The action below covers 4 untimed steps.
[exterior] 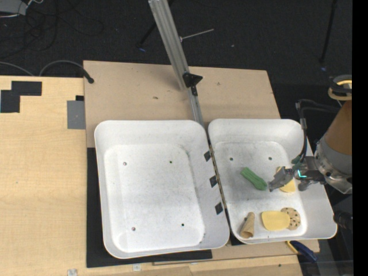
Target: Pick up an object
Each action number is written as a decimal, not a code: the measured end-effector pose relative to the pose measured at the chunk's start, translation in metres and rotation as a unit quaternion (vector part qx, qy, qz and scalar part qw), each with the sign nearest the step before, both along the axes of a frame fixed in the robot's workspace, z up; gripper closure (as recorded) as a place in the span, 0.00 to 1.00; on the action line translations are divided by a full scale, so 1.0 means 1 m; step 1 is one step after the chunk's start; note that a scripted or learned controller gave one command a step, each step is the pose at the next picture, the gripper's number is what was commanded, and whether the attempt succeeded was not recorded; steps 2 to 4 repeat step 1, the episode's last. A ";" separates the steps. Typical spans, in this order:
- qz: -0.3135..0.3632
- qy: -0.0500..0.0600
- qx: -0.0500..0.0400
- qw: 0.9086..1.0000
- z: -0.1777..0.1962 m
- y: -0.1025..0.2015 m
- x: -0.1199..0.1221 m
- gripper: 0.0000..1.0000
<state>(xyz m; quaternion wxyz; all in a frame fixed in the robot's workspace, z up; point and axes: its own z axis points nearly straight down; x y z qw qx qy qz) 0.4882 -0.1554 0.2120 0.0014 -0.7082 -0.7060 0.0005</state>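
The right bin (253, 134) holds several small items. A green oblong piece (253, 178) lies near its middle. My gripper (283, 180) is low in this bin, just right of the green piece and over a small yellow item (288, 187) that it partly hides. Nearer the front wall lie a flat yellow piece (275, 220), a round chocolate-chip cookie (292, 217) touching it, and a tan cone (248, 225). The grey arm (336, 154) comes in from the right.
The left bin (109, 137) sits beside the right one, joined by black clips (213, 180). A slanted aluminium rail (172, 45) rises behind the bins. Bench boards surround both bins.
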 end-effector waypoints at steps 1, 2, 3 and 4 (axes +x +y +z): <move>0.001 0.003 0.001 1.000 -0.048 0.010 0.000 0.00; 0.001 0.003 0.001 1.000 -0.048 0.010 0.000 0.00; 0.001 0.003 0.001 1.000 -0.048 0.010 0.000 0.00; 0.001 0.003 0.001 1.000 -0.048 0.010 0.000 0.00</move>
